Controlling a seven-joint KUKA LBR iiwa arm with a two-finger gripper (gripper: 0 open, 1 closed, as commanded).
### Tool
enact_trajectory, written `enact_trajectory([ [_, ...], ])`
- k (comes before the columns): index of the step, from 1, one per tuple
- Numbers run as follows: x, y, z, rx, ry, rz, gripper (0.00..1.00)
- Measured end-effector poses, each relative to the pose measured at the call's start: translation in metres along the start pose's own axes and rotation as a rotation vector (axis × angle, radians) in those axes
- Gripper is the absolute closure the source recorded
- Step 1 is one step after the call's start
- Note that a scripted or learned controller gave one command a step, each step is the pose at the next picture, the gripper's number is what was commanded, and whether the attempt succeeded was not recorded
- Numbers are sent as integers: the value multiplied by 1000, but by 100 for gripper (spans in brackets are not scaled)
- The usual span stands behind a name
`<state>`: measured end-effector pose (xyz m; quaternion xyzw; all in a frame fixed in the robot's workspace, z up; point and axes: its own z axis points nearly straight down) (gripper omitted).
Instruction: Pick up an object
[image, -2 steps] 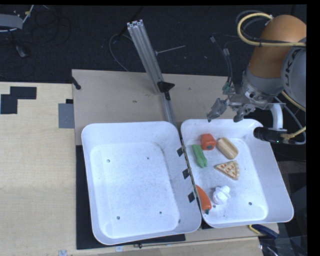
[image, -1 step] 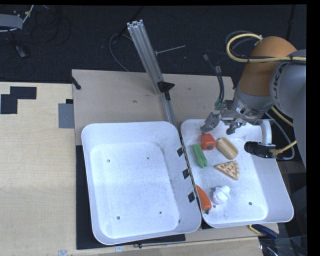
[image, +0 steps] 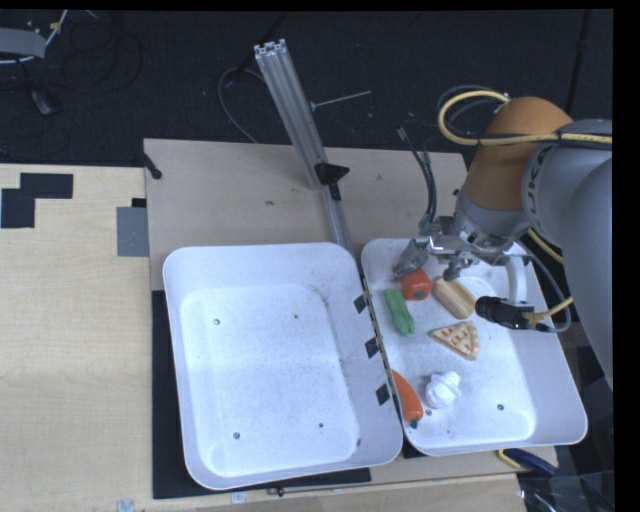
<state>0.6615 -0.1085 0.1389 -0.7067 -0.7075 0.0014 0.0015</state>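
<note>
Broadly, the pale wooden table carries two shallow white plastic bins side by side. The left bin is the larger in view; the right bin holds all the small things. From the right reaches the grey robot arm with its orange band, bending down over the far part of the right bin. A long silver aluminium bar slants from the far side of the table toward the gap between the bins.

The metal two-finger gripper sits low at the far left corner of the right bin, just above a small red block; whether its fingers are spread or pressed together cannot be told from this angle, and nothing is seen pinched between them.

Just right of the red block lies a tan wooden cylinder, tilted. Nearer and to the left lies a green elongated piece, close to the bin's left wall. A yellow-orange triangular wedge like a pizza slice rests near the middle. Nearer still, an orange carrot-shaped toy lies along the left wall, with a small white crumpled lump just beside it.
</note>
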Motion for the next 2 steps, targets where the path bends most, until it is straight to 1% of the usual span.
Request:
enact_trajectory([
  [1,1,0,51,-3,0,-1,0],
  [2,1,1,40,-5,0,0,100],
])
